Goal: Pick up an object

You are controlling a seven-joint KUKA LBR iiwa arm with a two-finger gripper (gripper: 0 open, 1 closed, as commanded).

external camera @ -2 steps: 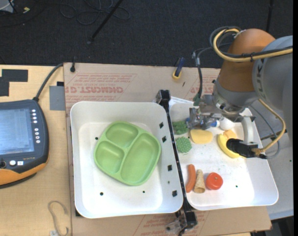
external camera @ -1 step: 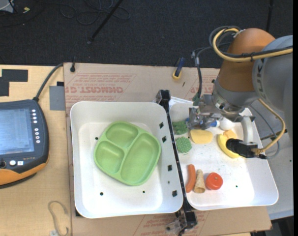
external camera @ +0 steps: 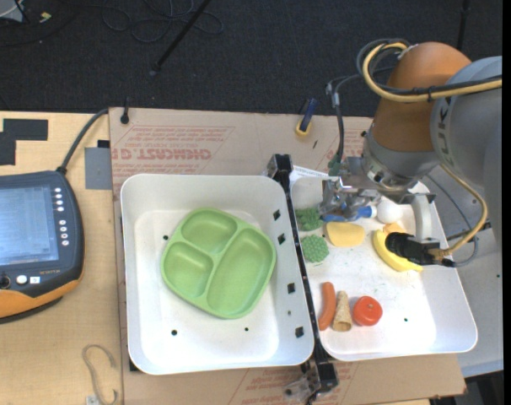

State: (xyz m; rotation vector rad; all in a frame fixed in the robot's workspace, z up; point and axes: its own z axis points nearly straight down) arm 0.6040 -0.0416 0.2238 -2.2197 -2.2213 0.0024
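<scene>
Hovering low over the far edge of the right bin (external camera: 458, 327), the hand (external camera: 344, 199) sits among crowded toy food; whether its fingers stand apart or together cannot be told, and nothing is seen between them.

Contents, right bin: pale yellow block (external camera: 346, 234) just beside the hand, toward the near edge; two green pieces (external camera: 310, 234) along the edge shared with the left bin; yellow banana (external camera: 396, 250) toward the right edge; carrot (external camera: 326, 305), cone (external camera: 342, 311) and tomato (external camera: 368, 310) near the near edge.

Contents, left bin (external camera: 146, 327): green divided plate (external camera: 219, 261).

Risks, as judged: items beside the hand lie close together, so a closing grip may nudge the block aside or catch two things at once; the hand works close to the bin's far wall, where it may strike the rim; the rounded banana may slip out.
</scene>
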